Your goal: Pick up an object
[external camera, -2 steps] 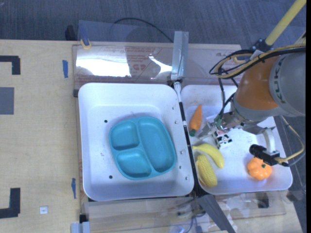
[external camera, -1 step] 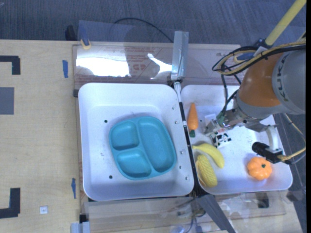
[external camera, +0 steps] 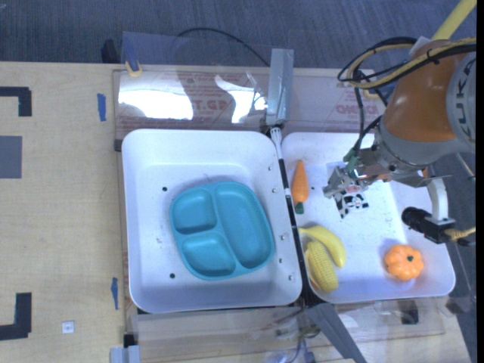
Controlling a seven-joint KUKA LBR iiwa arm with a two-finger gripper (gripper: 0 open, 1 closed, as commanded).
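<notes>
1. Camera view, looking down on both bins: my gripper [external camera: 349, 190] hangs over the upper middle of the right bin [external camera: 439, 286], with the orange-banded wrist behind it to the right. From this slant I cannot tell its state, and I see nothing held in it.

2. The task's thing is whichever object I can lift. Nearest is the toy carrot [external camera: 300, 182], lying lengthwise against the right bin's left wall, just to the left of my gripper and apart from it.

3. Handling, as I judge it: the carrot looks like a light, stiff plastic piece with a smooth skin, so it may slip. I would close across its thicker middle, not the narrow green end. The wall beside it leaves little room for a finger on that side.

4. Looks: the carrot is orange, tapered, with a small green tip at its lower end.

5. Other choices sit further down the right bin: a banana [external camera: 327, 242] touching an ear of corn [external camera: 321, 267] by the left wall, and a small orange pumpkin [external camera: 403, 262] well apart at the lower right, with open floor around it.

6. The left bin [external camera: 144, 203] holds a blue divided plate [external camera: 221, 229].
</notes>
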